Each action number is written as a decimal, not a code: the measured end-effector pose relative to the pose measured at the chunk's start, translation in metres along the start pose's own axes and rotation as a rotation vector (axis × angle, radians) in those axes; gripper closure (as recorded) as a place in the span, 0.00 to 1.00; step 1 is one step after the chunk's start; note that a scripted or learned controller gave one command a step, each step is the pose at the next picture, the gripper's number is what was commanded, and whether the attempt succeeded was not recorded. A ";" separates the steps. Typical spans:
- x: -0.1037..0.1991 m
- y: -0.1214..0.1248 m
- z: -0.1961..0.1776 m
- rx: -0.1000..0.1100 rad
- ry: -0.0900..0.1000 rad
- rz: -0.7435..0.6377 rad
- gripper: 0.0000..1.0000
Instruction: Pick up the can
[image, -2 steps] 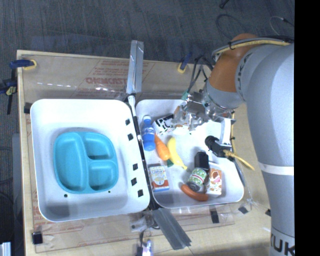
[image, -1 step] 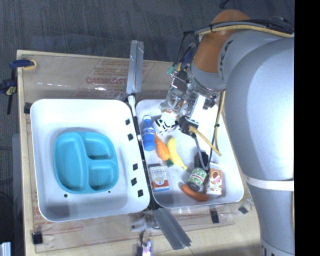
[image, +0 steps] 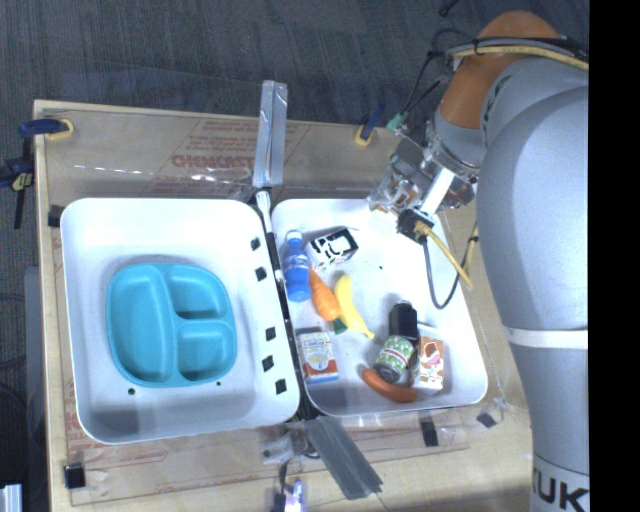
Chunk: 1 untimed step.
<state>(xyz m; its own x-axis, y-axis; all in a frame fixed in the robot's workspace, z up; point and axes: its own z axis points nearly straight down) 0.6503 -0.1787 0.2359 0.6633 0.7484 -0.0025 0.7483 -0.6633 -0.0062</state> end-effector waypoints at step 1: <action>-0.022 -0.009 -0.019 0.003 0.000 0.054 1.00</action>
